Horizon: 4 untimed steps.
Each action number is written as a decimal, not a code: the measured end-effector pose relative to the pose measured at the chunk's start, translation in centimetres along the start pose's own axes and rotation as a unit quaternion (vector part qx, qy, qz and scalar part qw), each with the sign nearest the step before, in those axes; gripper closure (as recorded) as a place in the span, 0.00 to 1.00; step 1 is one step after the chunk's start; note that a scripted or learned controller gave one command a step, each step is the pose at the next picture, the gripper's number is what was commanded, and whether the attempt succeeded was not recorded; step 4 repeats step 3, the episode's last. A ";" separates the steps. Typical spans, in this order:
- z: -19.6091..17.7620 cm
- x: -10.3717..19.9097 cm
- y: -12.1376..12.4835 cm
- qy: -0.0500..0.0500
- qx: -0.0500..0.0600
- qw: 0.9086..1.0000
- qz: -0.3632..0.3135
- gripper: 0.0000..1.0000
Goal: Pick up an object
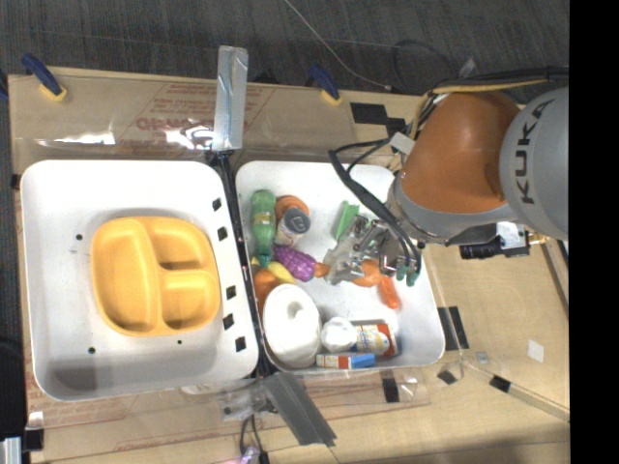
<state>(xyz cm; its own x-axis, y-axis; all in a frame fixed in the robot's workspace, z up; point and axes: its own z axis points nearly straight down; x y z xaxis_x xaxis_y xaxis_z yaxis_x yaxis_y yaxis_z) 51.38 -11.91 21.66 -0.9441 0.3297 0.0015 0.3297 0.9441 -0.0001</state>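
The arm (484,162) reaches in from the right over the right bin (411,177), and the claw (350,257) is down among the clutter near the bin's middle, metal parts and cables crowding around it, so whether its tips are spread or pressed together I cannot tell. Just below and to the right of it lies an orange carrot-shaped toy (379,283), touching or very nearly touching the claw's lower parts, though nothing is seen pinched. That carrot-shaped toy is slim and tapered, bright orange, its long axis running on a slant from upper left to lower right, the narrow end towards the bin's lower right corner. A green piece (346,218) stands just above the claw, tilted. To the left, a green bottle (262,218) lies along the bin's left wall, an orange can (291,217) beside it, a purple toy (296,262) below those. Lower down sits a white roll (291,322), with a small white-capped bottle (360,337) lying on its side along the near wall. Over in the left bin (48,288), a yellow divided tray (155,274) rests on the white floor. Brown worktop (503,356) shows at the lower right.
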 end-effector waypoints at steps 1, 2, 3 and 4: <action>-1.5 -4.7 3.3 -0.002 0.000 1.000 -0.005 1.00; -1.4 -4.2 4.2 0.000 0.000 0.999 0.036 1.00; -6.6 -8.1 6.8 -0.002 0.000 0.992 0.123 1.00; -6.6 -8.1 6.8 -0.002 0.000 0.992 0.123 1.00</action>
